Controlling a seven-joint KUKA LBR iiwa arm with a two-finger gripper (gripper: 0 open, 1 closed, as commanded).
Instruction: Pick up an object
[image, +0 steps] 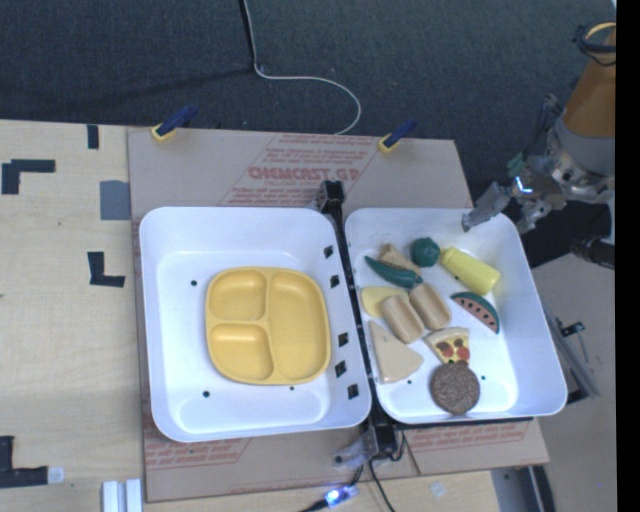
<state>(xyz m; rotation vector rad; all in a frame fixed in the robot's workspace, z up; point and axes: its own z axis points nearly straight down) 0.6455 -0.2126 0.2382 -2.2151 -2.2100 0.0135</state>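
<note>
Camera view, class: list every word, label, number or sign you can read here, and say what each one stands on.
"CHEMCAST GP", red print seen upside down, blurred so the reading is unsure: on the brown board behind the two white bins.
Smaller red lines beside it on the board: too blurred to read.
Toy foods and yellow plate: no writing seen.

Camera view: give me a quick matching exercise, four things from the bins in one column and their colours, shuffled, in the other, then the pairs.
Things:
1. divided plate in the left bin
2. round cookie
3. ball
4. watermelon slice

Colours:
A. dark teal green
B. red with a green rind
C. yellow
D. brown

Pairs: 1-C, 2-D, 3-A, 4-B.

The cookie, ball and watermelon slice all lie in the right bin.
</note>
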